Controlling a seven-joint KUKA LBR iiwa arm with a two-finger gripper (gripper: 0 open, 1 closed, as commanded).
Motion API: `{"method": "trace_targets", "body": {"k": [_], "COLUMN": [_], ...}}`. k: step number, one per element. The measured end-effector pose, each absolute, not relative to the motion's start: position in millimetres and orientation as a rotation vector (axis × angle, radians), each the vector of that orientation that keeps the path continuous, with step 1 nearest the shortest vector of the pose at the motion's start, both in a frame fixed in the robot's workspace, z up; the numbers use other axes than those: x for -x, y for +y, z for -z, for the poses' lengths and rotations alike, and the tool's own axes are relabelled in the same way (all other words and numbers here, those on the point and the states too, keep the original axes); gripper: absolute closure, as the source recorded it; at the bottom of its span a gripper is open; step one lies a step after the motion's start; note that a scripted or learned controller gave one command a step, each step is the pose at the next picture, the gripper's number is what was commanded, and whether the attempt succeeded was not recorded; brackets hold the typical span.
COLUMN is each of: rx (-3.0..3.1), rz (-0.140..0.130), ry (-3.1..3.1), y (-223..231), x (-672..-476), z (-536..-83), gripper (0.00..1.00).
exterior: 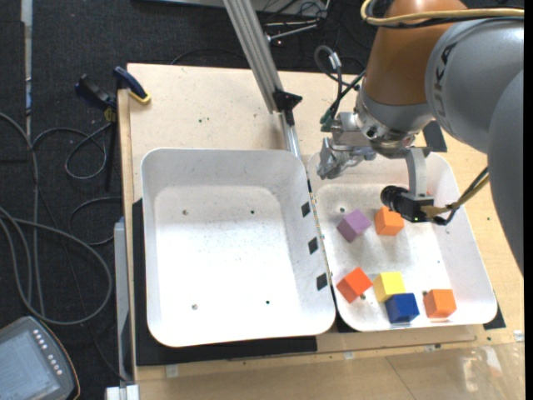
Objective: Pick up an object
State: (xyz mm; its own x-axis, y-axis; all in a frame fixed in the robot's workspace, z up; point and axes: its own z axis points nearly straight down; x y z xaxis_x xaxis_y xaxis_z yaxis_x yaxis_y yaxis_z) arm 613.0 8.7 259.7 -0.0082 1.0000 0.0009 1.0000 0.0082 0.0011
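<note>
Orange cube [389, 222], purple cube [354, 224] (bins [166, 173] white).

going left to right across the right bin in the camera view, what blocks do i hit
purple block → orange-red block → orange block → blue block → orange block at the near right. The yellow block overlaps others sideways, so it is left out.

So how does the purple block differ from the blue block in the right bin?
The purple block is pale lilac and stands alone near the bin's upper middle, turned at an angle. The blue block is dark, lies by the front rim and touches the yellow block. Both are small cubes.
</note>
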Motion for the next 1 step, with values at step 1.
{"method": "trace_targets", "body": {"k": [1], "rx": [-2.213], "rz": [-0.003], "ry": [2.229], "y": [64.0], "x": [-635.4], "z": [-247.7], "gripper": [1.0]}}
